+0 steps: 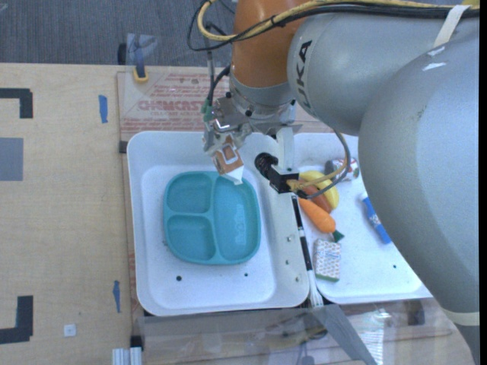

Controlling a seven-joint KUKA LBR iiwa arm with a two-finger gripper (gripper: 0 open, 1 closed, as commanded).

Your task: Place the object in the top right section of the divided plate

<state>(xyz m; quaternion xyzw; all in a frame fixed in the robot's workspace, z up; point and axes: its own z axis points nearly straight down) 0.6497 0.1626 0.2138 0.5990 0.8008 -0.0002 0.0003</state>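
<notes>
The teal divided plate (199, 230) lies in the left white bin (146, 234); it has two small sections on its left and one long section on its right. My gripper (225, 149) hangs over the plate's far edge, under the orange wrist band. A small brown-and-white carton (229, 163) sits between its fingers, tilted, and its lower tip is just above the plate's top rim, near the top of the long right section. The gripper is shut on this carton.
The right bin (380, 276) holds a yellow banana (314, 179), an orange carrot (319, 216), a patterned packet (328, 259) and a blue pen (375, 220). The grey arm covers the bench's right side. A red-printed board (163, 101) lies behind the bins.
</notes>
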